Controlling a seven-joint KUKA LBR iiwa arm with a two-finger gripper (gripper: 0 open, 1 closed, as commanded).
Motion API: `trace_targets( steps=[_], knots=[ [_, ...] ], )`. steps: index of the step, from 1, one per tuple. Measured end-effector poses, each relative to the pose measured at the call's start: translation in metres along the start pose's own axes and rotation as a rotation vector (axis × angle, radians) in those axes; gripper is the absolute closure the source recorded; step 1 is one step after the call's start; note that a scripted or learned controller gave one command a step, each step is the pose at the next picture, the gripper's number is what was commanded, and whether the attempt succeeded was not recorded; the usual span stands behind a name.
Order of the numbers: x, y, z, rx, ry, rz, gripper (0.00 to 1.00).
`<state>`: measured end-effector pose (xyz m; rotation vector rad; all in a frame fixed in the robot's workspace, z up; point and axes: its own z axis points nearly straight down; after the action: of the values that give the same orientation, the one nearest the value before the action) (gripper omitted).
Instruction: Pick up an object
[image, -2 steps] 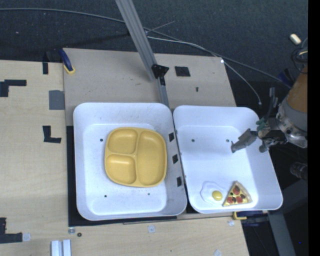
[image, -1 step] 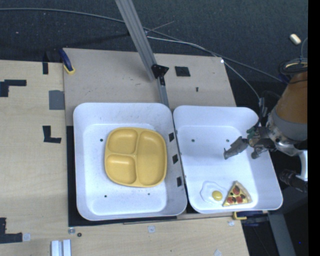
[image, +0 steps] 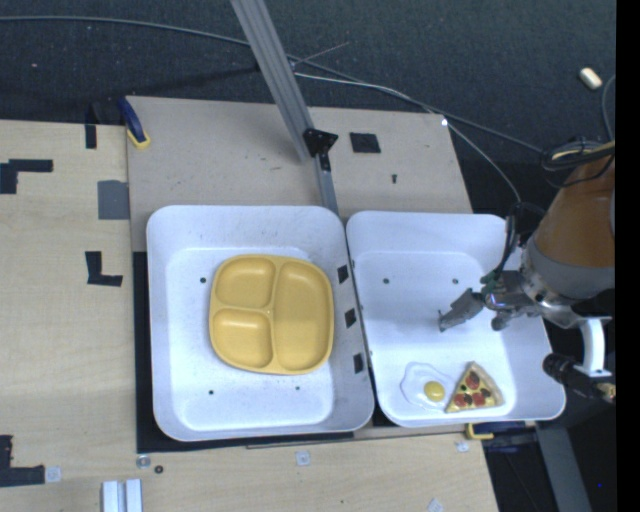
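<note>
Left bin (image: 170, 300): yellow divided plate (image: 271, 313) sits near its middle, three compartments, nothing on it. Lies flat, well apart from the arm.

Right bin (image: 420, 235), taken as landmark: fried egg toy (image: 426, 387) lies flat against the bin's near wall, white with yellow yolk. Pizza slice toy (image: 473, 389) lies just beside the egg on its right, also by the near wall, point turned toward the bin's centre. The two look close enough to be touching or nearly so; cannot tell which.

Hand (image: 462, 312) is over the bin's middle, toward its right wall, fingers (image: 455, 315) angled left. Fingers appear spread, nothing between them. Grey arm (image: 575, 250) with orange band enters over the bin's right wall.

Risks, judged from this layout: both toys are thin and flat, so the fingers could skate over them or close on the bin floor alone. They hug the near wall, so a descent there could strike the rim. Being side by side, a grab at one may nudge the other away.

Nearest candidates, the egg and the pizza slice, lie between the hand and the bin's near wall, apart from the fingertips; the pizza slice sits most directly nearward of the hand.
</note>
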<state>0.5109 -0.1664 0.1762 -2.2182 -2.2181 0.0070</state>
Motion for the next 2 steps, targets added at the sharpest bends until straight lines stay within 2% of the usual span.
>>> trace_targets(
  steps=[1,2],
  knots=[
    [0.004,0.007,0.059,0.001,0.001,-0.001,0.00],
    [0.005,0.008,0.046,-0.003,0.002,-0.002,1.00]
  ],
)
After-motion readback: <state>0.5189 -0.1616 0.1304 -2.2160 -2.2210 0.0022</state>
